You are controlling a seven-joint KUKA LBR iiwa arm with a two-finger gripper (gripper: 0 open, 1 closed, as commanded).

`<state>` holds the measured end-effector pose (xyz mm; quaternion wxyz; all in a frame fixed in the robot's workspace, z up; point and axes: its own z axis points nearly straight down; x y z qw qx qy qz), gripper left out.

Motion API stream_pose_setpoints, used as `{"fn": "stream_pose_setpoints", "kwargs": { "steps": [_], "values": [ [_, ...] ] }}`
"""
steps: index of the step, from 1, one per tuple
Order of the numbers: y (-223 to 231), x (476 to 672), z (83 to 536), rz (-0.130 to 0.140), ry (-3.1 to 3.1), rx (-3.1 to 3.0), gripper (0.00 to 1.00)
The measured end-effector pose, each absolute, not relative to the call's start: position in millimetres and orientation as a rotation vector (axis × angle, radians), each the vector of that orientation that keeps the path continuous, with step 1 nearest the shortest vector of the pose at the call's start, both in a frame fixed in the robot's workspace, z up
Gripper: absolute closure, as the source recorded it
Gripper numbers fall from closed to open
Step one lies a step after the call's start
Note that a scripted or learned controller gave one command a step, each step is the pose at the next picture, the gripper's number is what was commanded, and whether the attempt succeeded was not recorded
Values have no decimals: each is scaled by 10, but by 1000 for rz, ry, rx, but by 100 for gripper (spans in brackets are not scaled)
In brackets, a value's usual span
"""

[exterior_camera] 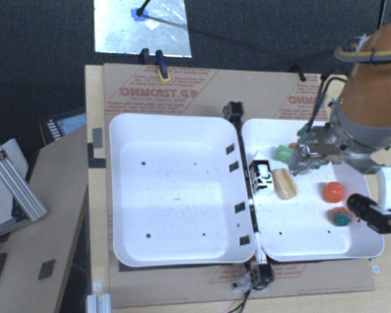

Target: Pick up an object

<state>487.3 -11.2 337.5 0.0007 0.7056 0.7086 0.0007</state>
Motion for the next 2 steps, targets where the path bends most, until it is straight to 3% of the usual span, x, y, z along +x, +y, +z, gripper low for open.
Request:
{"fn": "stream_pose_setpoints", "kwargs": {
  "steps": [1, 2],
  "values": [
    [445, 4869, 3408, 3, 2228, 2214, 100],
    [1170, 4872, 4451, 21, 2230, 2204, 100]
  ]
}}
